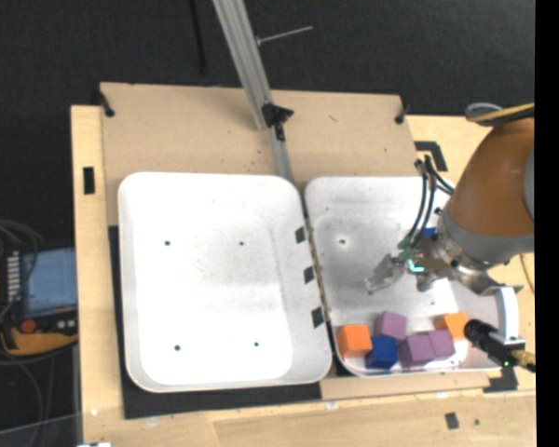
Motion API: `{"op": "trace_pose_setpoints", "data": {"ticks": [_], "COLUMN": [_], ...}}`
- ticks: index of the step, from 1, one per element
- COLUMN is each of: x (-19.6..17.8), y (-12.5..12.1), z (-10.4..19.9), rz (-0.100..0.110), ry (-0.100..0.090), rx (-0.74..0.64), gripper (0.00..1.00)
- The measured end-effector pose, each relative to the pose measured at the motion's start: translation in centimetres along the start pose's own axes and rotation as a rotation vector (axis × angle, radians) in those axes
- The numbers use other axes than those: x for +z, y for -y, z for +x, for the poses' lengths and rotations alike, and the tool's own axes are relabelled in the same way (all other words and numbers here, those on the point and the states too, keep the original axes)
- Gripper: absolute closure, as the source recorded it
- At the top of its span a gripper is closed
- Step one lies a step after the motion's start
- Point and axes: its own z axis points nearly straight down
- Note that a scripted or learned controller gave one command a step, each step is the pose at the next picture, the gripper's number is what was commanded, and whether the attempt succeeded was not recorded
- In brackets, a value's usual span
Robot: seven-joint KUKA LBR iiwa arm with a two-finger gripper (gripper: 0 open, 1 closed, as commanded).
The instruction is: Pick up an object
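Observation:
Several small blocks lie along the front edge of the right bin point(354, 212): an orange block point(357, 338), a blue block point(383, 352), purple blocks point(391, 324) point(416, 349) point(440, 343), and a second orange block point(455, 324) at the right. My gripper point(401, 281) hangs over the middle of that bin, just behind the blocks and apart from them. Its fingers stand open with nothing between them. The arm's orange band point(494, 184) reaches in from the right and hides the bin's right side.
The left bin point(214, 277) lies beside the right one, split from it by a ridge with black clips point(309, 273). A slanted metal rail point(247, 54) rises at the back. Cables and a blue box point(51, 282) sit off the bench at left.

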Motion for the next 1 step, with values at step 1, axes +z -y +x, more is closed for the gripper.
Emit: {"op": "trace_pose_setpoints", "data": {"ticks": [1], "x": [-0.20], "y": [-0.09], "z": [-0.03], "rz": [-0.005], "ry": [0.001], "rx": [0.004], "gripper": [0.00]}}
